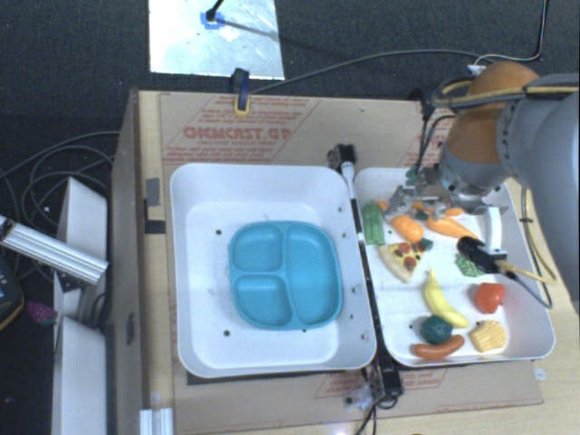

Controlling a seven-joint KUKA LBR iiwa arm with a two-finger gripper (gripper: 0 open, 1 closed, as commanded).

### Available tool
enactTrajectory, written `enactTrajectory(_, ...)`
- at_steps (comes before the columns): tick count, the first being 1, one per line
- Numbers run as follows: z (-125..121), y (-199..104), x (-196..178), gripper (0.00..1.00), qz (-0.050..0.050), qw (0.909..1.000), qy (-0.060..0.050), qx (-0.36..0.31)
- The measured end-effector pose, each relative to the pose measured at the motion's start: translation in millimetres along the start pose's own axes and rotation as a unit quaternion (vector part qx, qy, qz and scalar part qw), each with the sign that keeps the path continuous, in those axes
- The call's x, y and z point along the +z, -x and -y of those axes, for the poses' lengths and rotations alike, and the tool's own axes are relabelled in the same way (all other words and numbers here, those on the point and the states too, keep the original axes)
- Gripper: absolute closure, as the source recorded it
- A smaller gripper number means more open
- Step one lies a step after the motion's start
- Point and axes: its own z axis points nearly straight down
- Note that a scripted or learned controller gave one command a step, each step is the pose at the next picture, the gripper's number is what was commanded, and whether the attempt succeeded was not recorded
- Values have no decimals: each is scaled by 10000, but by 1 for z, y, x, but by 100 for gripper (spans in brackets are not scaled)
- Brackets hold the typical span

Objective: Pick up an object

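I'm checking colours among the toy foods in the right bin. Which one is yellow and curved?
The banana, lying mid-bin; the other yellow piece is blocky, in the near-right corner.

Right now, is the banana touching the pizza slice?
Apart. The camera view shows bare white bin floor between the banana and the pizza slice.

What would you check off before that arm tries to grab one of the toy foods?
1. Pincer over the right bin, far end: ok.
2. Target right beneath it, the orange carrot: ok.
3. Space around the target: not ok, green piece and pizza slice crowd it.
4. Pincer open: cannot tell.
5. Nothing held already: cannot tell.
6. Blue tray out of the way in the left bin: ok.
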Motion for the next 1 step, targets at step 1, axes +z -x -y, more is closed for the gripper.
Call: enactTrajectory(1,-15,-10,17,0,52,10000,17,2)
